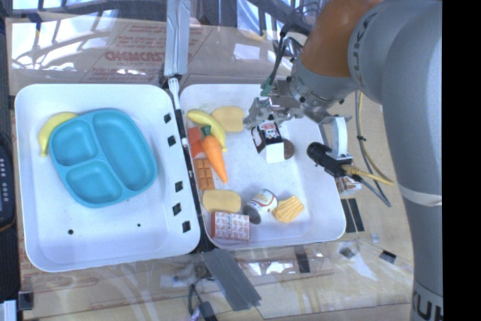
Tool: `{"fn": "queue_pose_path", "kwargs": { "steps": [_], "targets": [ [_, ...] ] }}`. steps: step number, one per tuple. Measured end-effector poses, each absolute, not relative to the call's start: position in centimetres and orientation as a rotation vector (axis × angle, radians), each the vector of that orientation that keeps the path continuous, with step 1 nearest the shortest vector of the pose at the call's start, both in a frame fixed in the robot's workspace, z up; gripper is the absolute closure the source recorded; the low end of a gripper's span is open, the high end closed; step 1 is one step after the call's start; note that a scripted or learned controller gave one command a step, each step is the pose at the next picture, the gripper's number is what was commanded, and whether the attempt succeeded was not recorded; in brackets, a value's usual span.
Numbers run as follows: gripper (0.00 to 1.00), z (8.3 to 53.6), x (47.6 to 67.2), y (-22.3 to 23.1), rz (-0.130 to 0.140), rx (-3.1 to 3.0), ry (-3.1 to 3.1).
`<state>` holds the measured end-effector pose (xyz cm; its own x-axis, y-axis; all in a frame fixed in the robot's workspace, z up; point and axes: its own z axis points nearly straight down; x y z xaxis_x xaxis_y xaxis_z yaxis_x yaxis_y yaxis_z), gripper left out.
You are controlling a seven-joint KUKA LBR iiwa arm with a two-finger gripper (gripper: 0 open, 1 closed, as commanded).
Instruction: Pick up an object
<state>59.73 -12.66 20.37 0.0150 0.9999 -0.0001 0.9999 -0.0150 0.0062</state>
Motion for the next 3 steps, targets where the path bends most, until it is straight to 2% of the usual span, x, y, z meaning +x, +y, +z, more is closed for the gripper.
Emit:
{"fn": "queue_pose_path", "kwargs": {
  "steps": [1, 2, 3],
  "targets": [
    [0.00, 19.9, 59.5, -12.7, -0.002, 2.240, 2.205],
    [0.00, 24.1, 56.7, -14.1, -0.002, 2.330, 2.105],
    [0.00, 14.1, 47.3, -11.4, -0.014, 2.420, 2.022]
  ]
}}
